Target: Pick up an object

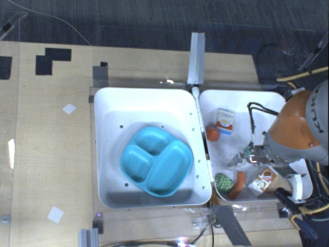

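In the right bin (288,99), the gripper (245,157) hangs just above the orange sausage (239,184) and green ball (223,181); how wide it stands I cannot tell, and it holds nothing visibly.

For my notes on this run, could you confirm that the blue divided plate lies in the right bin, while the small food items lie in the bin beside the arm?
Not quite: the camera view shows the blue divided plate in the left bin. The small food items do lie in the bin beside the arm.
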